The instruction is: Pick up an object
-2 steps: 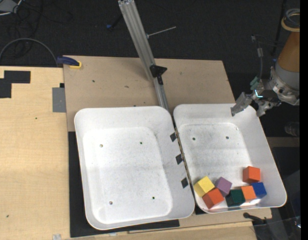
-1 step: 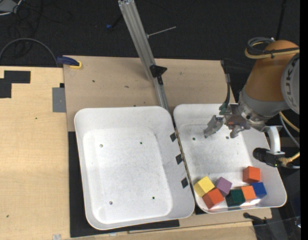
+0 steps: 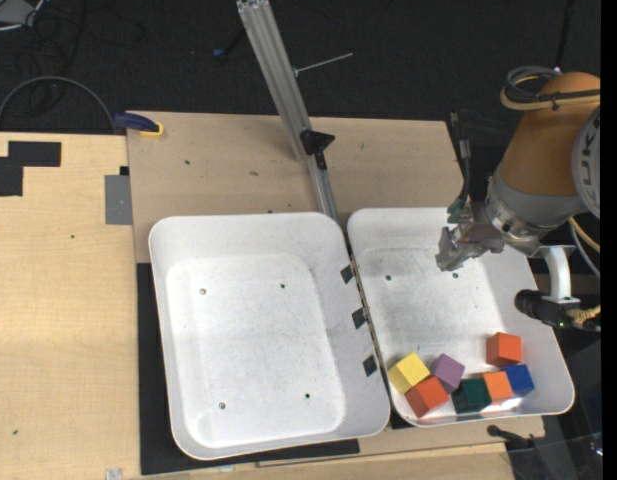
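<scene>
I see even overhead lighting on the bench (image 3: 238, 163), with no harsh shadows. The two white bins (image 3: 253, 333) read bright, near glare, grain faintly visible. Far background is dark and underexposed. Focus is adequate; the gripper (image 3: 453, 253) appears slightly soft.

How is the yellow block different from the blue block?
The yellow block sits at the left end of the cluster of blocks, near the bin's left wall; the blue block sits at the right end, near the right rim. The yellow block touches a purple block; the blue block sits against an orange one. Both are small cubes lying in the right bin, away from the gripper.
</scene>
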`<action>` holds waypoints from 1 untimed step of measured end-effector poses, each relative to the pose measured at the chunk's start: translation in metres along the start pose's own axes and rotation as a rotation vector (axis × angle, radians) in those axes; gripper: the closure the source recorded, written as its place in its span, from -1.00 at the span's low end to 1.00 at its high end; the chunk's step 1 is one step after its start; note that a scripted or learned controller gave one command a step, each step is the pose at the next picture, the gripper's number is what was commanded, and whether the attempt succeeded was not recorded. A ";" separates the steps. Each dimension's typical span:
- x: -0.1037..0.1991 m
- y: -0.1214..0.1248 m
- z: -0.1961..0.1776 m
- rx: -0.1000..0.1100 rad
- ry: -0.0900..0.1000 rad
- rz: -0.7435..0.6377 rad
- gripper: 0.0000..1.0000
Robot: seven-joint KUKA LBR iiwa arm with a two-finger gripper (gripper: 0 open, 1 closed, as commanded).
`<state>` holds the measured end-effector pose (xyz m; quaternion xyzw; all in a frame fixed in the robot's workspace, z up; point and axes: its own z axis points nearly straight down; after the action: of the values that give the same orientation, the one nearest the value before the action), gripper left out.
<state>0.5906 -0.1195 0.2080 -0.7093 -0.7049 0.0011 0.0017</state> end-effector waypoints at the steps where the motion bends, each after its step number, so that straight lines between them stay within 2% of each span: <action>1: 0.063 -0.061 -0.111 -0.008 0.001 -0.010 1.00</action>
<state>0.5304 -0.0566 0.3194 -0.7058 -0.7084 -0.0021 -0.0009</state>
